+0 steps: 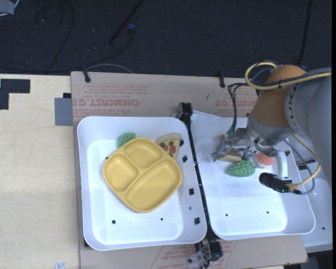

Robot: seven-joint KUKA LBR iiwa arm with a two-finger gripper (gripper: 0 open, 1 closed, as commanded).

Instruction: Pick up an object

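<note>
My gripper (pixel 231 152) reaches into the right bin (pixel 252 217) from the right, low over its far part. A green knobbly toy (pixel 241 168) lies just in front of the gripper and to its right, close to it or touching it. A small orange-red piece (pixel 264 159) rests to the right of the green toy, partly under the wrist. In the left bin (pixel 101 223) a yellow divided plate (pixel 143 174) lies tilted, with a green toy (pixel 126 138) and a pizza-slice toy (pixel 170 144) behind it.
A black divider (pixel 195 178) runs between the two bins. A black cable end (pixel 275 182) hangs off the arm over the right bin. The grey arm with its orange band (pixel 280 102) covers the right bin's far right corner.
</note>
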